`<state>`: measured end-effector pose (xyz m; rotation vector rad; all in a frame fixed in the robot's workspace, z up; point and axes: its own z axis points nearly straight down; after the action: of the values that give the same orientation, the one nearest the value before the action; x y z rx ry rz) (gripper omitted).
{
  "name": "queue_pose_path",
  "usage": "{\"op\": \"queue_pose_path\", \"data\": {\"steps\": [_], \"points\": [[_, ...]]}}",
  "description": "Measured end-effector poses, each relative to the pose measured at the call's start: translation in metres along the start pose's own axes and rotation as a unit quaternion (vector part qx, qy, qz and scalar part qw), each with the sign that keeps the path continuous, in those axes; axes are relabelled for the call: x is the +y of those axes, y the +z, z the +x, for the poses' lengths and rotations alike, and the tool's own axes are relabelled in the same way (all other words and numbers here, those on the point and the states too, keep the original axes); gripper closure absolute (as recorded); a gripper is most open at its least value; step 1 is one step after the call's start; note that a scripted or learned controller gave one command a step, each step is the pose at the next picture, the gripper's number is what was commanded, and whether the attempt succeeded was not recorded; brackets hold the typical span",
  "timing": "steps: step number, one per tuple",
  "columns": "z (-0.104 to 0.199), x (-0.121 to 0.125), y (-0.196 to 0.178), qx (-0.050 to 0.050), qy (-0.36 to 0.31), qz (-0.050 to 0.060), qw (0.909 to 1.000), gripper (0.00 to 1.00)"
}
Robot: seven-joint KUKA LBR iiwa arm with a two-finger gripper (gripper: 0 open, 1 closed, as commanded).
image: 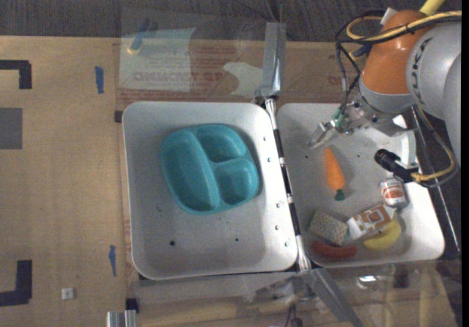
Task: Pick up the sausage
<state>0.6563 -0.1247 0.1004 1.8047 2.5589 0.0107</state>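
Sausage [334, 250], reddish-brown and short, lies flat at the lower edge of the right bin [363, 168] as the camera view shows it, close to the wall shared with the left bin [212, 241]. Just above it in the view sits a speckled grey-tan pad [327, 227], touching or nearly touching it. To the right of that pad lies a small white and brown carton [368, 221], and a yellow banana [384, 237] curves along below the carton's right end. A small jar with a red and white label [393, 193] stands near the bin's right wall. An orange carrot [335, 171] with a green stub lies in the middle of the bin, its pointed tip toward the top of the view. The claw [322, 136] hangs just above that tip, well apart from the sausage, and whether it is open or closed cannot be told from this slant. The grey arm [440, 61] with its orange band [388, 54] reaches in from the upper right. A teal divided plate [211, 168] rests in the left bin. Both bins sit on the tan desk [58, 193].
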Motion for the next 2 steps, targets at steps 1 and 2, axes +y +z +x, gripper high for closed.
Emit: {"op": "queue_pose_path", "data": {"steps": [1,2], "points": [[0.019,-0.078,-0.010,0.002,-0.011,0.005,0.9999,0.00],[-0.013,0.006,0.012,0.002,-0.051,0.007,0.9987,0.00]]}}
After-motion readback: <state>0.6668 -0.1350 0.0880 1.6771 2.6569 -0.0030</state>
